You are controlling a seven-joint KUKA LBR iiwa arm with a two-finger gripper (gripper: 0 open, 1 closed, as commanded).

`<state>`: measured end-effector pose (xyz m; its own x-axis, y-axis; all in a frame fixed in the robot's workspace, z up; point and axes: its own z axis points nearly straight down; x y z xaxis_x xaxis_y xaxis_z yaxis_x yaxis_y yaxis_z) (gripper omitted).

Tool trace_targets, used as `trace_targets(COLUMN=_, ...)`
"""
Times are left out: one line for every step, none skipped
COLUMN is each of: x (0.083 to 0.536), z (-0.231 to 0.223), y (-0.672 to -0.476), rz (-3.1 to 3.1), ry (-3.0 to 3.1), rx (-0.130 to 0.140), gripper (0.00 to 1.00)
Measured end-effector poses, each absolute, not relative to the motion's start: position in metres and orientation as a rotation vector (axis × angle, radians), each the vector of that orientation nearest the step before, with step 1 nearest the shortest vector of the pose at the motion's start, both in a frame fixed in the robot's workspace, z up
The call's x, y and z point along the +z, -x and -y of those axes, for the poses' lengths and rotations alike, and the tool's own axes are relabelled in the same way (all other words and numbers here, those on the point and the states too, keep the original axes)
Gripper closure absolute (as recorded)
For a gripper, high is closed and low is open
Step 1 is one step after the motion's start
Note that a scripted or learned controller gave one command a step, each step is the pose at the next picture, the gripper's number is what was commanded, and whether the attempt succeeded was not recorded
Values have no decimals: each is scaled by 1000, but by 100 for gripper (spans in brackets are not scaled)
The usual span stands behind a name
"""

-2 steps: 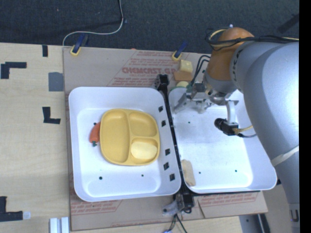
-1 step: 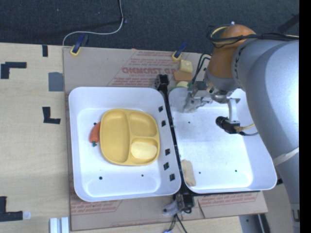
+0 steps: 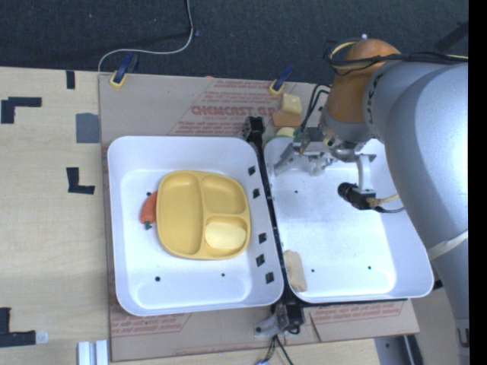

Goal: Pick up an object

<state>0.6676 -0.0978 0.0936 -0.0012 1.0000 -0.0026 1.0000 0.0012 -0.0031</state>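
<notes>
While the gripper [image 3: 318, 160] hangs over the far corner of the right bin [image 3: 335, 280], jaws state I cannot tell, the reaching step looks unfinished, and the next move needs a target like the yellow plate [image 3: 199, 211] in the left bin [image 3: 129, 280].

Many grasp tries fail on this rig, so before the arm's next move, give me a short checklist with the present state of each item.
1. Gripper over a bin: ok, it is at the right bin's far end.
2. Object between the fingers: cannot tell.
3. Target close by: not ok, the tan object lies at the near left edge.
4. Left bin contents settled: ok, the yellow divided plate lies flat, with an orange object at its left edge.
5. Finger opening: cannot tell.
</notes>
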Motion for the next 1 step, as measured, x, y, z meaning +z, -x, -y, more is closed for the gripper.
trace_targets(x=84, z=99, y=-667, rz=2222, ry=2219, rx=5, gripper=0)
